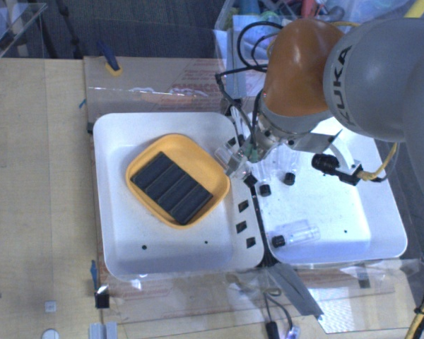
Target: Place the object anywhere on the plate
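The object [294, 233], a small clear tube with a dark cap, lies near in the right bin [367, 217]; likely light, slippery, best pinched across its middle. The gripper [242, 157] hovers near the plate [215, 171]; its state I cannot tell

Dark capital letters run down the grey arm [381, 69] at the upper right of the frame; "UKA" can be read there, with the first letter partly hidden by the orange band [300, 66]. Faint reddish print lies on the clear sheet [177, 83] above the bins, too blurred to read.
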Controlling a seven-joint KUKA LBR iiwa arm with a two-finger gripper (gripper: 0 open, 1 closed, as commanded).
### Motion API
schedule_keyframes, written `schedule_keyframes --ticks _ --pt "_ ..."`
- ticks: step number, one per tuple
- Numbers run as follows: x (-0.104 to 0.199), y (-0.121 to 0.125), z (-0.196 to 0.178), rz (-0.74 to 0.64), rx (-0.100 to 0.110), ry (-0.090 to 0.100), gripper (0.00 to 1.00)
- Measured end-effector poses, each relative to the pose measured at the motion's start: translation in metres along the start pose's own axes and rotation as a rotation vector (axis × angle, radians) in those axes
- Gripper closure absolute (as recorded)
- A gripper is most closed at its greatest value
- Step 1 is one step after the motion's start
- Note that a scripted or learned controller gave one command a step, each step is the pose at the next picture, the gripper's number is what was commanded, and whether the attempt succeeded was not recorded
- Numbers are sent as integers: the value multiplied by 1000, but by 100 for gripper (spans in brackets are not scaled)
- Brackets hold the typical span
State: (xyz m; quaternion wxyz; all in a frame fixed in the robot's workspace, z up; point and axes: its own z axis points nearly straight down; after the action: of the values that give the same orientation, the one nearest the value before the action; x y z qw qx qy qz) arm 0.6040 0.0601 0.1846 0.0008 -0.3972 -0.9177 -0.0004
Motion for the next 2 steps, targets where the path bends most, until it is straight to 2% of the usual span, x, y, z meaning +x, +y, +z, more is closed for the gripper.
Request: schedule_keyframes --ticks 1,2 --pt "0 0 0 1 0 0 0" --pt "-67 -18 -1 -37 -3 -5 0"
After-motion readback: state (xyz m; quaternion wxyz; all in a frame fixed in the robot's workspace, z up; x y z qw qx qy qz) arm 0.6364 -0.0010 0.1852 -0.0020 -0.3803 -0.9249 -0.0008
